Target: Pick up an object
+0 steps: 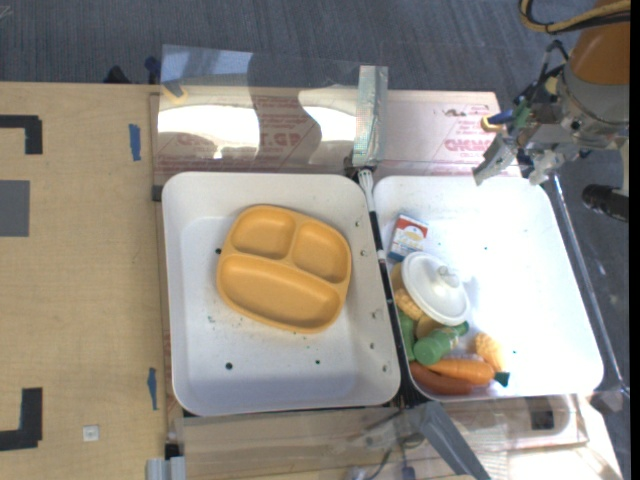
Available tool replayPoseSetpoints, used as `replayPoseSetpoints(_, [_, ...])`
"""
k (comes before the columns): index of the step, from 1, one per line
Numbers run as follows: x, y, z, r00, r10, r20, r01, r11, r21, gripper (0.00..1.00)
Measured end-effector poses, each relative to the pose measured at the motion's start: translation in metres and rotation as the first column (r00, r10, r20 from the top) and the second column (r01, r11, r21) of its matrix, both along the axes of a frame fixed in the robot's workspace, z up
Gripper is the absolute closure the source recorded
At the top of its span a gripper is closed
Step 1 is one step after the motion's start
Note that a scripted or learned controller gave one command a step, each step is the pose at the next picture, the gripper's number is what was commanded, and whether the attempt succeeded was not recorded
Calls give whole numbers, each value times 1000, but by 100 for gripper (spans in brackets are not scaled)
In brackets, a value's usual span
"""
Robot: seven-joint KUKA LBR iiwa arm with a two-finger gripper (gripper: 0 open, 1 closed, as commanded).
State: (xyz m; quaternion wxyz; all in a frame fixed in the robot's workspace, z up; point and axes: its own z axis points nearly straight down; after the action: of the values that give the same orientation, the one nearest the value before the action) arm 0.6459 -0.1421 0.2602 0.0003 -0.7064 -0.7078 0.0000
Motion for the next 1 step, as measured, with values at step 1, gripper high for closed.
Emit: replayPoseSetpoints(1, [22, 30, 96, 998, 69, 12, -69, 998, -2, 0])
